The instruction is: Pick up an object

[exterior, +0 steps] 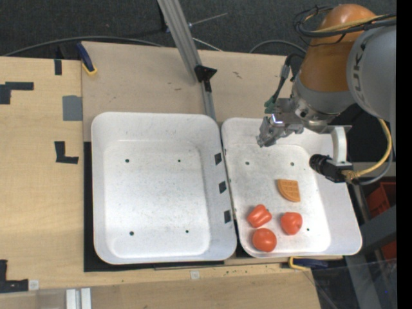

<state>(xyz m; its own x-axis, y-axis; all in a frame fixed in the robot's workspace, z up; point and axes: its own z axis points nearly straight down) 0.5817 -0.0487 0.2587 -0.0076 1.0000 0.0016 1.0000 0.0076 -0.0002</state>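
In the right bin lie three red rounded objects: one left of the others, one near the front wall, one to the right. An orange wedge-shaped piece lies just behind them. My gripper hangs over the back left part of the right bin, well behind the objects and apart from them. Nothing shows between its fingertips.
The left bin stands beside the right one, the two touching along a middle seam with black clips. A slanted metal pole rises behind the bins. A black fitting on the arm juts over the right bin's right side.
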